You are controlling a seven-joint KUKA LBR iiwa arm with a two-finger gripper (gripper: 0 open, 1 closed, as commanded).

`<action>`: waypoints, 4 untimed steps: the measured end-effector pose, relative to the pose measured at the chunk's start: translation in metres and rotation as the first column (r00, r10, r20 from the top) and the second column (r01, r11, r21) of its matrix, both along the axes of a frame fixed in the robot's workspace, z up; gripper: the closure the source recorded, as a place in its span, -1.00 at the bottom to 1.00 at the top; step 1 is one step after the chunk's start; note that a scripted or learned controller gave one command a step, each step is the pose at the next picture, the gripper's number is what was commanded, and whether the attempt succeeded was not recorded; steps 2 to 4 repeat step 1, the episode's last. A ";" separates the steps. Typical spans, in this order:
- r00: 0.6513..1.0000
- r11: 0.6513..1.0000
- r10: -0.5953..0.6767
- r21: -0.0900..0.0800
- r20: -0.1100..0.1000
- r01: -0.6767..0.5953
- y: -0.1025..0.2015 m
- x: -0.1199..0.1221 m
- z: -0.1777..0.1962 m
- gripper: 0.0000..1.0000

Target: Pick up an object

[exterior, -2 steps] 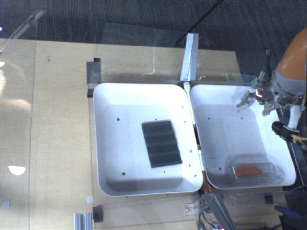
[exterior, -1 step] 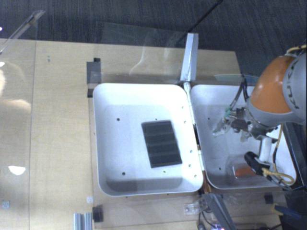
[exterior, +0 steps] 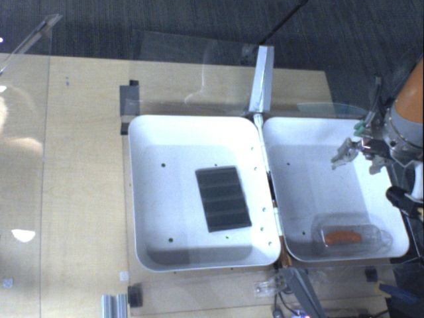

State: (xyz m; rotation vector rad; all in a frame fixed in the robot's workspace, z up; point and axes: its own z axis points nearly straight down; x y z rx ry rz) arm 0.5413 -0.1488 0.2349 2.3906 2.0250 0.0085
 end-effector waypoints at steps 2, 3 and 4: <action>0.999 0.999 -0.045 0.003 -0.004 0.045 0.055 -0.052 -0.141 -1.00; 0.999 0.999 -0.045 0.003 -0.004 0.045 0.055 -0.052 -0.141 -1.00; 0.999 0.999 -0.045 0.003 -0.004 0.045 0.055 -0.052 -0.141 -1.00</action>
